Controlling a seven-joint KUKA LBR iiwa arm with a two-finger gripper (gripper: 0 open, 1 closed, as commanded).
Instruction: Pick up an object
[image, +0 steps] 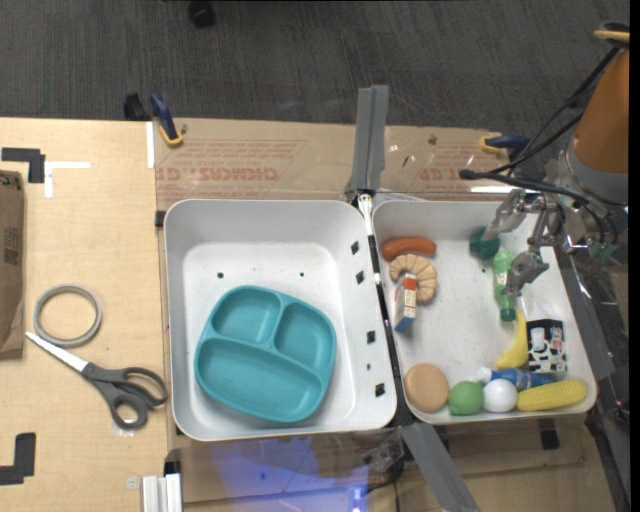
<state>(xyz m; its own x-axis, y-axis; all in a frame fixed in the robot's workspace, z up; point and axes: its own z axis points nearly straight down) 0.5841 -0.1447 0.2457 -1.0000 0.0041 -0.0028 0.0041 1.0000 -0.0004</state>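
gripper is seen spread open w/ nothing held, over far right of the right bin, just above a green bottle. fingers should be centred astride the bottle before closing; the yellow banana nearby is best avoided.

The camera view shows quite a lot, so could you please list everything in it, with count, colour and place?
Bins: two, white, side by side on the bench.
Divided plate: one, teal, in the left bin.
Hot dog: one, red-orange, top of the right bin.
Croissant: one, tan, below the hot dog.
Egg: one, beige, right bin's near edge.
Balls: two, green and white, beside the egg.
Corn: one, yellow, near right corner.
Banana: one, yellow, above the corn.
Scissors: one, grey, left on the bench.
Tape roll: one, grey, above the scissors.
Gripper: one, metal, over the right bin.
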